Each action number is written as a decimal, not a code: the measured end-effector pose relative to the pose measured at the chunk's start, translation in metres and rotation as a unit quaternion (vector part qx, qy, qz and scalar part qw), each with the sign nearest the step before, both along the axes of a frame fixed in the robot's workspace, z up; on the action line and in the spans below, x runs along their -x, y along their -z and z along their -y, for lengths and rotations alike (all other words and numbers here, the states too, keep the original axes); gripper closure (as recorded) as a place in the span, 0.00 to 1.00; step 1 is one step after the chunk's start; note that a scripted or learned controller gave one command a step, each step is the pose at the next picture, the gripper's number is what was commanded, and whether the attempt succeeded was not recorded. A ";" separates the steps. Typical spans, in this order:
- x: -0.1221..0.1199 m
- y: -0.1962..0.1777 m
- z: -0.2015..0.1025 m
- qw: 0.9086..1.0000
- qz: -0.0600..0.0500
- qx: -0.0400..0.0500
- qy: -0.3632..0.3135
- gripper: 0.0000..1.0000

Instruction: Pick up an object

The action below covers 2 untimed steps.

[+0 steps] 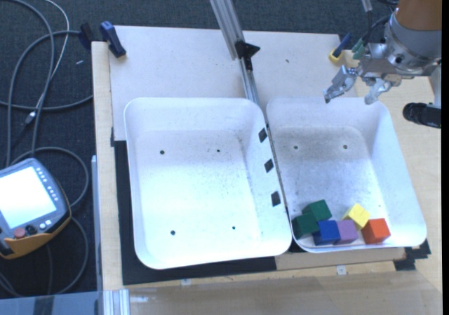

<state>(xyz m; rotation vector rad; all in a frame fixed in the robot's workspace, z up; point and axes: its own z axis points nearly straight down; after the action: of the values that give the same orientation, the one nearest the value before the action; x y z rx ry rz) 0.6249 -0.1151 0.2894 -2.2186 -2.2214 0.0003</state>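
Several small blocks lie bunched at the near end of the right bin (393, 138): two green blocks (312, 217), a blue block (327, 231), a purple block (347, 230), a yellow block (358, 215) and an orange-red block (377, 230). My gripper (353, 92) hangs above the far rim of the right bin, well away from the blocks. Its two fingers are spread apart with nothing between them.
The left bin (140, 124) sits beside the right one, with a slanted metal rail (223, 8) rising behind their shared edge. A handheld pendant (28, 201) and cables lie on the floor at the left. A blue clamp (112, 38) sits at the bench's far left corner.
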 end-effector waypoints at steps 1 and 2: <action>0.041 0.118 -0.014 1.000 -0.005 -0.001 0.001 0.00; -0.027 0.088 -0.046 1.000 0.005 0.000 -0.002 0.00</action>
<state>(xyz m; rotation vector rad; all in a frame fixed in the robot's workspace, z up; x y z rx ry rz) 0.6515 -0.0691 0.2019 -2.2184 -2.2320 -0.0095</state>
